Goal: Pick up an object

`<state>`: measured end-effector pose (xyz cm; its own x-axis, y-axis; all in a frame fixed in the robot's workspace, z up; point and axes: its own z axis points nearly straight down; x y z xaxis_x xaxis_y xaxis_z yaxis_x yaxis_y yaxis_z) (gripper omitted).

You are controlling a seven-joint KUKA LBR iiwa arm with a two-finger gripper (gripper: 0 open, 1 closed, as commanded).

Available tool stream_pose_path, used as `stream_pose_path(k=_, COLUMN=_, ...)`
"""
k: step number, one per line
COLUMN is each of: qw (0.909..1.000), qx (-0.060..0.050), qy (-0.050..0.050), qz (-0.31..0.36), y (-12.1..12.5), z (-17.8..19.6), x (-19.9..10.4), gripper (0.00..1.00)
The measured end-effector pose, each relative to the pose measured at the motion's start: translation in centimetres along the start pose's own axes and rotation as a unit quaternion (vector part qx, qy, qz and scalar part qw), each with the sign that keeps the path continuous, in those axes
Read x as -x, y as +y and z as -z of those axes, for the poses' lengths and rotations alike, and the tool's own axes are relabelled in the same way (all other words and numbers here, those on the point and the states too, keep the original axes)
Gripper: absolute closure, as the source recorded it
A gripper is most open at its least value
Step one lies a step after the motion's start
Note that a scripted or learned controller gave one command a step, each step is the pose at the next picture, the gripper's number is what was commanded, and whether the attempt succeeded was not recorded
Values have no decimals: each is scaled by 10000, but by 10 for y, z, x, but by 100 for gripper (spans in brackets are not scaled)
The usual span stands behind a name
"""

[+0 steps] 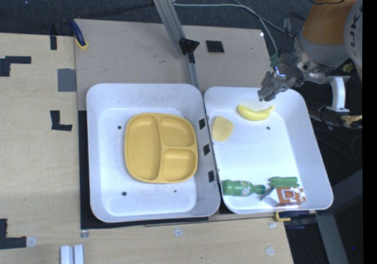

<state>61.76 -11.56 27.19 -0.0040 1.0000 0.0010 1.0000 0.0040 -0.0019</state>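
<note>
Left bin (97,139) holds a yellow divided plate (160,147) at its centre. In right bin (312,157): pale yellow round piece (222,128) at approx. 9 o'clock near the divider, green bottle (241,187) at 6 o'clock, orange-white-green box (287,192) at 5 o'clock. Banana (254,112) lies at 12 o'clock. Gripper (268,93) hangs just above the banana, nothing in it; open or closed, I cannot tell.
</note>
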Motion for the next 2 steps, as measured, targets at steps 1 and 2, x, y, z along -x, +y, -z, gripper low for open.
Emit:
stream_pose_path(k=1, qw=10000, qx=-8, qy=3, qz=9, y=-16, z=-18, x=-55, gripper=100)
stream_pose_path(k=2, qw=10000, qx=-14, qy=3, qz=10, y=-36, z=-33, x=-110, gripper=100)
